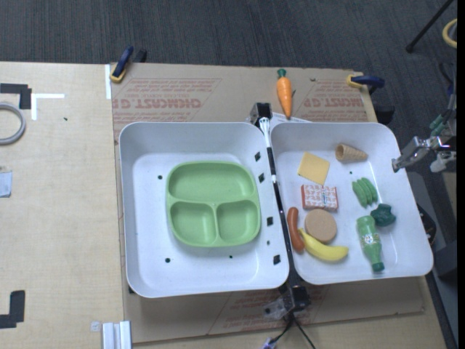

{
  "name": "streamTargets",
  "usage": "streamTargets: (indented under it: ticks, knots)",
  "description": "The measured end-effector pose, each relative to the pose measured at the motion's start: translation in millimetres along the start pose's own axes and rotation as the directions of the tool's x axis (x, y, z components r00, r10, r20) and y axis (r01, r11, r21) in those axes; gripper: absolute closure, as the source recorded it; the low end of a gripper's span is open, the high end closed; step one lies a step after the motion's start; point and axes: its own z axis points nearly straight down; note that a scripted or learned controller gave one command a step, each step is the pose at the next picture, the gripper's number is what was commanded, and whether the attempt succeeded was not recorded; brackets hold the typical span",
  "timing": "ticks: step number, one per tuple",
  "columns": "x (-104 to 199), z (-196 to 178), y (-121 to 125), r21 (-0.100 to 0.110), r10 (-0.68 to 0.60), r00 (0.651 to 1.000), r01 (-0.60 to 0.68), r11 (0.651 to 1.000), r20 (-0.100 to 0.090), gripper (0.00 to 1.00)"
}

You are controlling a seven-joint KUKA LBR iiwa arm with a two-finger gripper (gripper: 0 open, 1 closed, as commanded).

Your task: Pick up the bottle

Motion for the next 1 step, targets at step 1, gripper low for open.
streamTargets:
  ticks: [1]
  knots:
    - [-0.2, -9.6, 0.6, -0.001, -0.003, 1.0, 0.003, 1.0, 0.001, 1.0]
